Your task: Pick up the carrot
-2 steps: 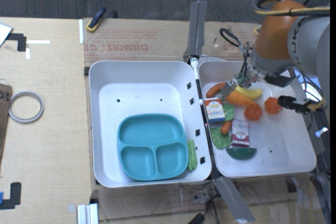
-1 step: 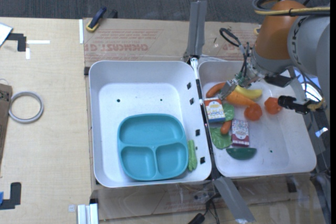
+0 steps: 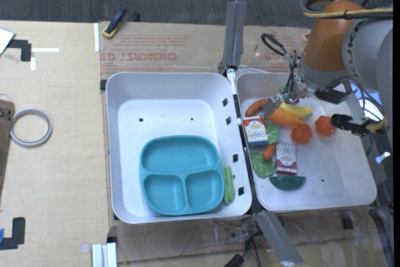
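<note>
**A:** From the overhead camera, where's the claw (image 3: 274,105)?

**B:** Low over the back part of the right-hand bin (image 3: 350,197), in among the toy food. From here I can't tell how wide it is, or whether it has anything in it. The tip is lost against the clutter.

**A:** And the carrot (image 3: 255,107)?

**B:** I take it to be the long orange piece just beside the claw, on the side facing the other bin. It lies flat on the bin floor at a slant, close to the dividing wall. It's near the tip and may be touching it, but I wouldn't say it's held.

**A:** What else is crowding it?

**B:** A yellow banana (image 3: 299,111) just on the claw's far side, toward the arm. There's a small carton (image 3: 255,133) nearer the front of the bin than the claw. A round orange fruit (image 3: 324,125) sits further out past the banana.

**A:** How would the carrot handle?

**B:** It looks like a play-food piece, so I'd guess it's light, stiff and hollow, with a smooth, rather slippery skin. It's rounded and tapered, so a pinch near the thin end would likely squirt it out. I'd grip across the thick middle, square to its length. With the wall so close, there's little room on that side.
</note>
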Tool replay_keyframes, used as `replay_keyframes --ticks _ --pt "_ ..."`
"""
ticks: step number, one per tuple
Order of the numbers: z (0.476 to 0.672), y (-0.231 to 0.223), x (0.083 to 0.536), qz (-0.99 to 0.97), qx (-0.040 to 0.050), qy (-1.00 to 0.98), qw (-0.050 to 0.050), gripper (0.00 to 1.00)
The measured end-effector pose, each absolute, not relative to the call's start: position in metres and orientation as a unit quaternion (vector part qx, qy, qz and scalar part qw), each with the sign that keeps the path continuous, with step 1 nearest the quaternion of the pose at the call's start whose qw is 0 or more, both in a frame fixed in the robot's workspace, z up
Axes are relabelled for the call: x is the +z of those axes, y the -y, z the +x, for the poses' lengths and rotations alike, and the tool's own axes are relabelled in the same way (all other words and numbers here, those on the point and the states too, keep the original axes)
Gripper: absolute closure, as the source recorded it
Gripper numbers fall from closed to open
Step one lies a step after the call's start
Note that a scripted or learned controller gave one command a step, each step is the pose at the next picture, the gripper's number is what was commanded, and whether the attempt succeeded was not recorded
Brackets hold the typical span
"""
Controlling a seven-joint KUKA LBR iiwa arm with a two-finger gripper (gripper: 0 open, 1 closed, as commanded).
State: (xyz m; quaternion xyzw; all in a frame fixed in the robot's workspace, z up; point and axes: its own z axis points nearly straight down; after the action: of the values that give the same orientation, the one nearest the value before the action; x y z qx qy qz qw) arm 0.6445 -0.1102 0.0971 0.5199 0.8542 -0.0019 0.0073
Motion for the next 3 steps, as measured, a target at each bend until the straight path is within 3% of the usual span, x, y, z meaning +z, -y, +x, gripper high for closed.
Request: replay_keyframes --ticks 1,2,3 --pt "0.644 0.11 0.097 0.52 -0.0019 -0.854 0.007 0.0" --pt "0.637 0.17 0.093 0.521 0.0001 -0.853 0.002 0.0" --pt "0.647 0.172 0.094 0.459 0.0003 -0.888 0.003 0.0"
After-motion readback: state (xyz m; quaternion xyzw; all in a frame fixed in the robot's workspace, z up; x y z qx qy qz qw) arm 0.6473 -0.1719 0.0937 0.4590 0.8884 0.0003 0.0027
